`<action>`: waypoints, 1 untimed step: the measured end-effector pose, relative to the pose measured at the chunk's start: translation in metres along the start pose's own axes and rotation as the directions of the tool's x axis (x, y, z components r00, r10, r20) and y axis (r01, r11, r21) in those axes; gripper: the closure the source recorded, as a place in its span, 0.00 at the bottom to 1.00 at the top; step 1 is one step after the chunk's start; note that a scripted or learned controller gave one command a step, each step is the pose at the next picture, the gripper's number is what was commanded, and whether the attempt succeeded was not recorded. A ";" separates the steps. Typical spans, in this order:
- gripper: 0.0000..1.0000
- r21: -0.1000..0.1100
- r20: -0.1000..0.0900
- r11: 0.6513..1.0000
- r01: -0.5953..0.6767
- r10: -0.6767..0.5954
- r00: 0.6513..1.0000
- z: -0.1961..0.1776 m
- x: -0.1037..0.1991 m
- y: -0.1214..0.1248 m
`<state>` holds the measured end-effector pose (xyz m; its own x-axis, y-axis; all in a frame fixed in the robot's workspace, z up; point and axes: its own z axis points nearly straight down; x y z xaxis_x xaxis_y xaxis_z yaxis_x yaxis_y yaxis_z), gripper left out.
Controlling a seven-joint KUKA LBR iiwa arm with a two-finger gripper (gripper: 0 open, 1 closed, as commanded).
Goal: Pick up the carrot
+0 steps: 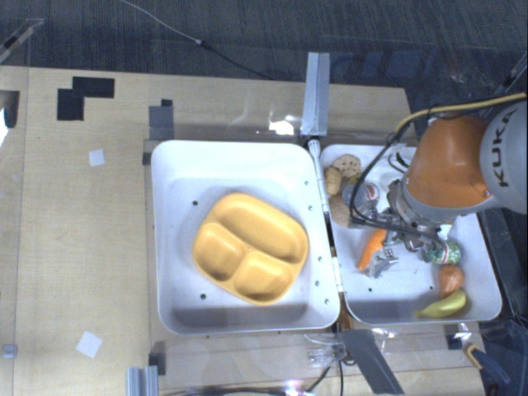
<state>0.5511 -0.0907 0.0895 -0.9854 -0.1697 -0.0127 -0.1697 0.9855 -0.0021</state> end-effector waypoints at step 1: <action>1.00 0.003 0.012 1.000 0.005 -0.005 1.000 -0.014 -0.004 0.000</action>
<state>0.5548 -0.0896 0.1031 -0.9843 -0.1750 -0.0245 -0.1750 0.9846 -0.0055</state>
